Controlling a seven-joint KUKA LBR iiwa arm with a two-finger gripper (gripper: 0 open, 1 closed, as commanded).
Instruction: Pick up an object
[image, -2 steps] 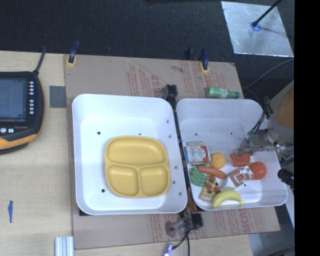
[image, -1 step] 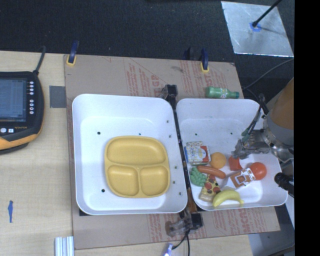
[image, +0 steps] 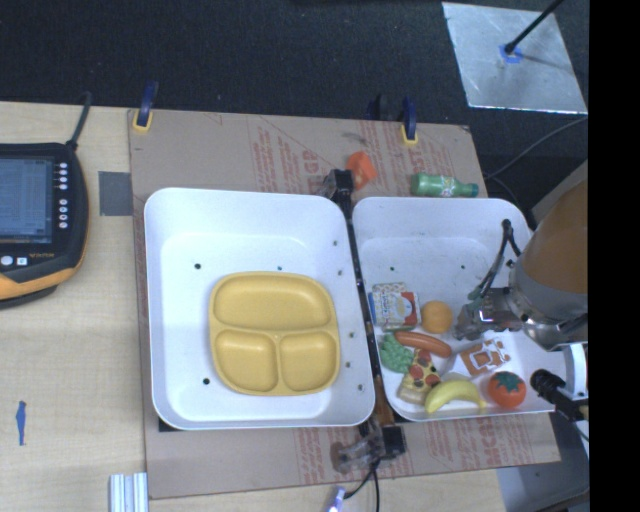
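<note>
The left bin (image: 180, 300) lies well to the left of the gripper (image: 478, 318), and the yellow divided plate (image: 274, 332) sits in its middle. The right bin (image: 420, 235) is the one the gripper hangs over, toward its right side, with the grey arm (image: 555, 270) rising behind it at the frame edge. The metal parts at the gripper blur together here, so I cannot tell how it is set or whether it has anything.

Left of the gripper lie the small printed carton (image: 391, 303) and, below it, the red sausage (image: 424, 343). The orange ball (image: 436, 317) sits just beside the gripper on its left. Below the gripper are the waffle-like piece (image: 487, 356), the tomato (image: 506, 390), the banana (image: 452, 394) and the pizza slice (image: 420, 376). A green bottle (image: 440, 186) lies on the cardboard beyond the bin.
</note>
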